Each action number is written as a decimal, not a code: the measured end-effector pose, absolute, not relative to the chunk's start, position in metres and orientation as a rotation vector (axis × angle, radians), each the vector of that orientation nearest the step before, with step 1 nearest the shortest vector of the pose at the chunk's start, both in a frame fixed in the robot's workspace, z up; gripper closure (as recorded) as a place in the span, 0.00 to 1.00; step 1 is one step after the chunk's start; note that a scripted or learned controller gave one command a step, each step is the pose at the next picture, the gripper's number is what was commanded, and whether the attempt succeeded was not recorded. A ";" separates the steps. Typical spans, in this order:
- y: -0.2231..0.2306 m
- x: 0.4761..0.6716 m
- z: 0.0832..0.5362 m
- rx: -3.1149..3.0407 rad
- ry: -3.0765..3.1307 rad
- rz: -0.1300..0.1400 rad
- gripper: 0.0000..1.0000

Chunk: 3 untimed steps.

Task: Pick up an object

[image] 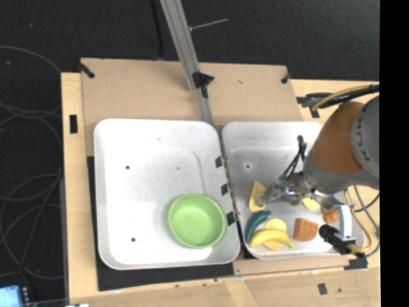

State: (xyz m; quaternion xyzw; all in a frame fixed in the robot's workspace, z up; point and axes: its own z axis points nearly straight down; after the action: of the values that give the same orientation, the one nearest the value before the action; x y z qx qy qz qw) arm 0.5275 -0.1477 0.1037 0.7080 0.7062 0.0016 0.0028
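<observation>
The right bin (268,142) holds several toy foods. A yellow wedge (257,195) lies near its left wall, with a dark green piece (257,222) and a yellow banana bunch (271,235) in front of it. An orange waffle-like block (305,229) lies to the right of the bananas. A small yellow piece (310,204) and a small orange piece (330,216) lie further right. My gripper (279,192) hangs low over the bin, just right of the yellow wedge, and I see nothing held in it.
A light green bowl (197,220) sits at the front right of the left bin (140,152). A grey metal pole (182,37) slants down to the wall between the bins. The arm's orange band (339,142) hangs over the right bin's right side.
</observation>
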 end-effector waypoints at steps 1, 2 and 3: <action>-0.149 0.528 0.115 2.223 2.207 0.009 1.00; -0.150 0.525 0.159 2.220 2.216 0.004 1.00; -0.152 0.533 0.217 2.217 2.222 0.001 1.00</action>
State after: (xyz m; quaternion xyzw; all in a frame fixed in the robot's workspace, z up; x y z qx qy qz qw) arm 0.5330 -0.1515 0.2170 0.7062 0.7080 0.0003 0.0014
